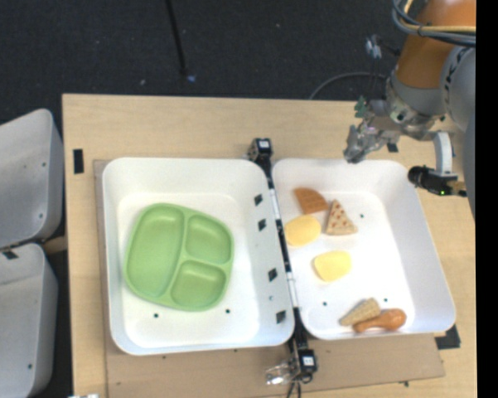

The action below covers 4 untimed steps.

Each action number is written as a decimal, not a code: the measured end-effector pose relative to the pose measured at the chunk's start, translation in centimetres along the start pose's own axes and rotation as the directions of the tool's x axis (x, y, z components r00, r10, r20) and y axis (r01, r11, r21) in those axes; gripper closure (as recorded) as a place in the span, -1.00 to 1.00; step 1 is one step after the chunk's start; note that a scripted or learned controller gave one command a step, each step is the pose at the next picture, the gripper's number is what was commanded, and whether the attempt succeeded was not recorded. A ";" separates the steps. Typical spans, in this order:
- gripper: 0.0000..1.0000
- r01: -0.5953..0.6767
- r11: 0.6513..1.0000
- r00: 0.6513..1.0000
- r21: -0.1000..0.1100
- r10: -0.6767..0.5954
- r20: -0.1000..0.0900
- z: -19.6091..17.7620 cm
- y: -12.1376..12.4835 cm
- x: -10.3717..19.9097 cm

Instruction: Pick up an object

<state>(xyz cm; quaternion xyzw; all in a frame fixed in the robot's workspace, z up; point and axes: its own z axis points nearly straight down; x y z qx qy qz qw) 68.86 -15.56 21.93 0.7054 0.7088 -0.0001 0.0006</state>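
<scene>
Six food pieces [318,229] lie well below the gripper [358,150], whose state I cannot tell.

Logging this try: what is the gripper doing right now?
Gripper: above the far rim of the right bin, holding nothing; open or closed cannot be told.

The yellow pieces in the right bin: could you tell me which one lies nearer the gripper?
The upper yellow piece, touching the pizza slice, lies nearer the gripper; the other yellow piece sits lower, mid-bin.

Grey arm [456,73], orange wrist band, looped cable, small metallic claw [360,149].
</scene>
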 end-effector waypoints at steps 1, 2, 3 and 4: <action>1.00 0.000 1.000 1.000 -0.001 0.000 -0.001 -1.4 -0.9 5.4; 1.00 0.001 1.000 1.000 -0.002 -0.001 -0.002 -2.3 -0.7 10.3; 1.00 0.001 1.000 1.000 0.001 -0.001 -0.002 -2.7 -2.3 15.7; 1.00 0.001 1.000 1.000 -0.001 -0.001 -0.002 -2.5 -1.9 20.3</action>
